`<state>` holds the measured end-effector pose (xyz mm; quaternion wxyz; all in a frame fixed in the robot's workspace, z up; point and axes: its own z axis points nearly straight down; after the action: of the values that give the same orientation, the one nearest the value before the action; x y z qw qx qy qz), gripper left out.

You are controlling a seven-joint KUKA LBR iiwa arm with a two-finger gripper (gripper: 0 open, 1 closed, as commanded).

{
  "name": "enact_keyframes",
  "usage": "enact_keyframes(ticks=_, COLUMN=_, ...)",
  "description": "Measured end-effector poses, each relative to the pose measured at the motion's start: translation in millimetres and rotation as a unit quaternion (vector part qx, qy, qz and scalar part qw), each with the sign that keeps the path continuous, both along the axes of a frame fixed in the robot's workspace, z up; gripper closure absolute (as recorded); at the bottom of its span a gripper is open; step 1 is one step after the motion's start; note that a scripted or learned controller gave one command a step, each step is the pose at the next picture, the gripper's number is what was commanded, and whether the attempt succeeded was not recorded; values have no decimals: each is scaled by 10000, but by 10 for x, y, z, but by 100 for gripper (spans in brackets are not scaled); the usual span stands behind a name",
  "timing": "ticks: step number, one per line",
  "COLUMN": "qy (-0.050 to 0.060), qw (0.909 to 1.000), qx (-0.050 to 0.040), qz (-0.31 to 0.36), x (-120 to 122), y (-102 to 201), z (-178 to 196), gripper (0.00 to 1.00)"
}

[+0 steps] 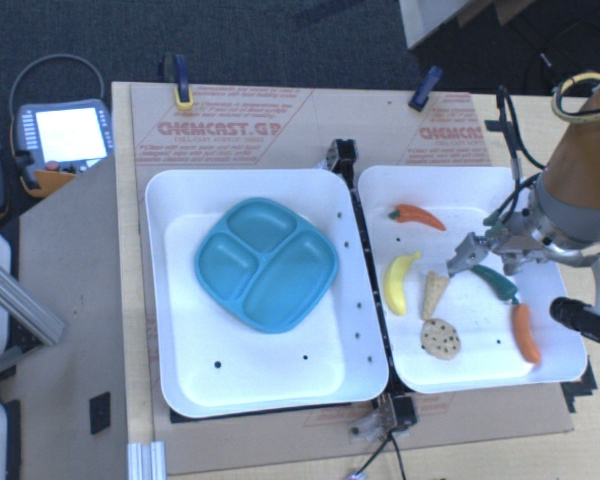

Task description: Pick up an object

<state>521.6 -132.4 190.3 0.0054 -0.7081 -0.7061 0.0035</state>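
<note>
The gripper [477, 252] hangs over the right bin [570, 372], its grey fingers [464, 257] spread apart with nothing between them. Just beside them lies a dark green pepper-like piece [497, 281], partly under the wrist. Near the fingertips on the bin's floor sit a pale wedge [435, 293], a yellow banana [399, 282], a speckled cookie [440, 338], an orange chili [418, 216] and a carrot [526, 332]. A blue divided plate [267, 264] fills the left bin [170, 368].

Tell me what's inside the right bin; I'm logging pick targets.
Right bin: banana, chili pepper, cookie, carrot, pale wedge, green item partly covered by the gripper.
</note>
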Motion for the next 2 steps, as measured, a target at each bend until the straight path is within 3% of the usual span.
enact_keyframes(ticks=1, qy=-59, qw=10000, qx=-10, qz=15, x=29, y=2, z=56, gripper=0)
enact_keyframes(ticks=2, qy=-28, qw=10000, qx=-2, qz=13, x=111, y=-11, z=-441, gripper=0)
